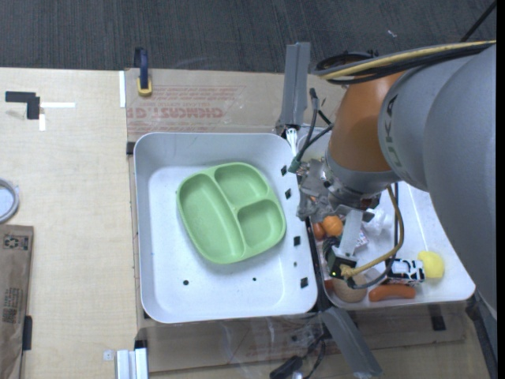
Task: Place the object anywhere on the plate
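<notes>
- At the far left of the bench lie a tape roll [3, 200] and a brown paper bag [16, 281]; the bag bears a recycling mark, its small print too fine to read
- A cardboard sheet [189, 105] behind the bins carries red lettering, upside down from here and not surely legible; a blue-and-yellow clamp [142, 73] grips its edge
- The left bin [158, 290] holds the green plate [231, 210], three-sectioned, lying flat
- The gripper [325, 212] hangs over the right bin [454, 287], near the wall between the bins; whether it is open or closed cannot be told
- An orange ball [332, 226] sits just beside the gripper in the right bin, well apart from the plate; further right lie a carrot-like piece [392, 293] and a yellow ball [431, 264]
</notes>
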{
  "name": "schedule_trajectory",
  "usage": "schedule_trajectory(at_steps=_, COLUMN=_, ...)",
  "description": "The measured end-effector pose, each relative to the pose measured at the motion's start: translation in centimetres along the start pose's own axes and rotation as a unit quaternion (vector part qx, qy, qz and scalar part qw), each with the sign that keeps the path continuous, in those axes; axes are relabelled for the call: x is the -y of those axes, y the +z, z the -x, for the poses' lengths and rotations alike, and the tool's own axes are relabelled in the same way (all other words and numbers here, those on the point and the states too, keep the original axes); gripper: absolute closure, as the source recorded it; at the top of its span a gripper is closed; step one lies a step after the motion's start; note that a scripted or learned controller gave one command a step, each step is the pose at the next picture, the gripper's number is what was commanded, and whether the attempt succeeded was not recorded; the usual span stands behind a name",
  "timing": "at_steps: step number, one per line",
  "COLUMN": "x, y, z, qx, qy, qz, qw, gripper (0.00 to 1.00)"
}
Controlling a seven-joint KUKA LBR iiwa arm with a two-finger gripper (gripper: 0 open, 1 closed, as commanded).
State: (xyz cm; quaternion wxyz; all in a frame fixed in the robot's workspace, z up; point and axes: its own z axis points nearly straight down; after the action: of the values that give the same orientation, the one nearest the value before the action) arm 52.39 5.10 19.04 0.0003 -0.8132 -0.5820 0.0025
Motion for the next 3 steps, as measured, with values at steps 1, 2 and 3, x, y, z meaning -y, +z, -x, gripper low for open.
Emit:
schedule_trajectory(at_steps=1, x=2.9, y=0.2, z=-8.9, qx=0.000, qy=-0.074, qz=0.000, qw=0.9973, gripper=1.00)
schedule_trajectory(at_steps=2, x=0.0, y=0.0, z=-0.7, qx=0.000, qy=-0.131, qz=0.000, qw=0.9914, gripper=1.00)
schedule_trajectory(at_steps=3, x=-6.5, y=-5.0, z=1.9, qx=0.000, qy=-0.284, qz=0.002, qw=0.9589, gripper=1.00)
